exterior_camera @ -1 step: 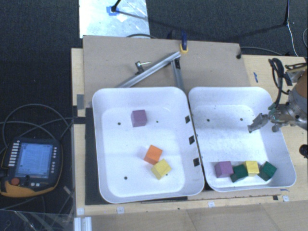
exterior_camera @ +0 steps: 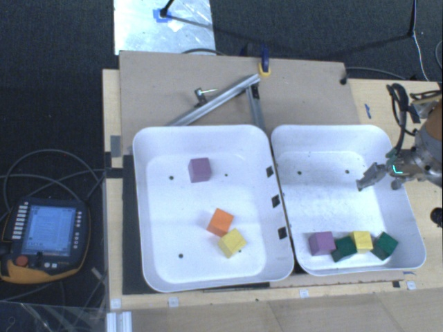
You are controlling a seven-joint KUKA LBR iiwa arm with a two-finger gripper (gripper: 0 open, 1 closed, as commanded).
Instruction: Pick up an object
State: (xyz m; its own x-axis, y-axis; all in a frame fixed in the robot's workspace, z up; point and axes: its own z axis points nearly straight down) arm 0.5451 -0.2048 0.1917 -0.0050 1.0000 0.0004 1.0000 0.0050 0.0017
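The left bin (exterior_camera: 159, 185) holds three cubes: a purple one (exterior_camera: 199, 169) towards the back, and an orange one (exterior_camera: 220, 221) touching a yellow one (exterior_camera: 232, 243) nearer the front. Along the front wall of the right bin (exterior_camera: 325, 151) lie a purple cube (exterior_camera: 321, 242), a dark green block (exterior_camera: 342, 247), a small yellow cube (exterior_camera: 362, 240) and another green block (exterior_camera: 385, 244). My gripper (exterior_camera: 381, 176) hangs over the right bin's right side, above and behind that row, with nothing seen in it.
A metal bar (exterior_camera: 214, 99) lies slanted on the brown board behind the bins. A teach pendant (exterior_camera: 45, 237) with cables rests left of the bench. The arm's wrist (exterior_camera: 422, 154) enters from the right.
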